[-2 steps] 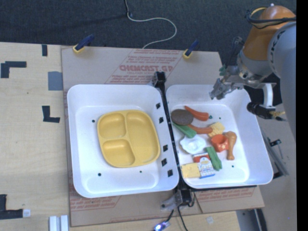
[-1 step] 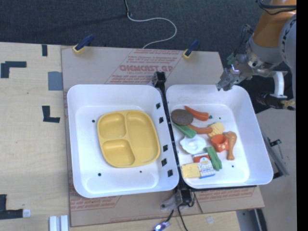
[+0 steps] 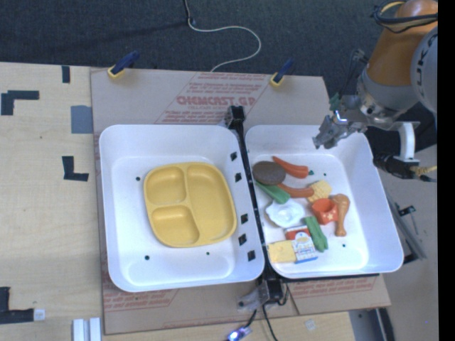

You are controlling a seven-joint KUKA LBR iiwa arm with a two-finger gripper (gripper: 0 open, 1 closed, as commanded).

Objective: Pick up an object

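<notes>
Claw [image 3: 328, 135] is hovering over the far right corner of the right bin [image 3: 370, 265], nothing between its fingers — whether they are open or shut, cannot tell from here. The toy food is lying crowded mid-bin: hot dog [image 3: 291, 167], corn [image 3: 321, 188], drumstick [image 3: 340, 212], carton [image 3: 304, 246], most pieces touching. Likely risk — fingers coming down on two pieces at once, or nudging one aside. The yellow plate [image 3: 190, 203] is sitting in the left bin [image 3: 114, 190].
</notes>
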